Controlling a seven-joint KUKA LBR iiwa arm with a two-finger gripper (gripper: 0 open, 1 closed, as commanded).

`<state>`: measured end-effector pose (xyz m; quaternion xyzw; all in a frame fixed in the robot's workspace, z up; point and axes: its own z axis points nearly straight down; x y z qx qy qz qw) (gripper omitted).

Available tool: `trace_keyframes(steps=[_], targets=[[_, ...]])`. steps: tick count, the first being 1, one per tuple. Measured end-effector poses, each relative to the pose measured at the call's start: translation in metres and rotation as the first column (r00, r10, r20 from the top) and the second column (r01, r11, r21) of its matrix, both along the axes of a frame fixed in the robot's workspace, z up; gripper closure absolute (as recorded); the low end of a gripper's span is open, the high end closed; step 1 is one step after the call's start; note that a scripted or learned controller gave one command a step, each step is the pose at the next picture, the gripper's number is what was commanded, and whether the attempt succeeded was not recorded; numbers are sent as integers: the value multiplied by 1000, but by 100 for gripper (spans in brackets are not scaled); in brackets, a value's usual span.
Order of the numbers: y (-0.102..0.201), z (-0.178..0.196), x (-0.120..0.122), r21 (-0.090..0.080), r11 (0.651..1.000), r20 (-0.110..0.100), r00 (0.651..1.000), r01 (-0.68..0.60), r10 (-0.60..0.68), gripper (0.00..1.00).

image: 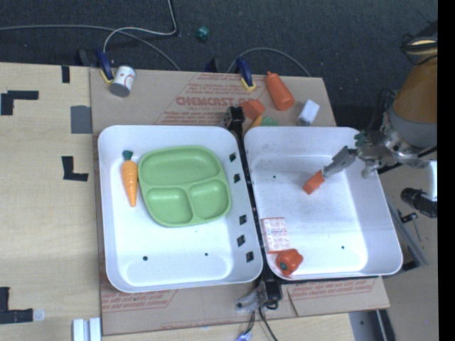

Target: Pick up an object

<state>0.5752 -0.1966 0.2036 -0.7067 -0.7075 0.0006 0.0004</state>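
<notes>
One small orange piece is seen in the right bin, toward its upper middle, right at the tip of the gripper, which reaches in from the right at a slant. The piece appears to touch the lower end of the jaws, yet whether it is clamped between them or merely lies against the bin floor under them cannot be told; nor can it be made out how far the jaws stand apart, since they are seen as a single grey wedge. The slanted approach is judged to suit a thing lying flat in a shallow bin, low walls leaving room for the wrist. Well apart, at the bin's near edge, a red-orange round toy lies just below a small printed card; these are left clear of the arm's path. In the left bin a green divided plate is set, with a toy carrot just beside its left rim. Outside the bins, on the cardboard-covered surface, an orange bottle-shaped toy, a small pale cube and a little can are scattered, out of the working area.
</notes>
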Motion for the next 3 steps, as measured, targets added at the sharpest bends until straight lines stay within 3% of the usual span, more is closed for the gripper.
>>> trace_keyframes(steps=[1,2,3], targets=[[53,-117,24,0,1000,5,1000,-1,1,0],[92,-118,84,-1,1000,4,1000,-2,2,0],[91,-107,84,-3,1000,4,1000,-2,2,100]])
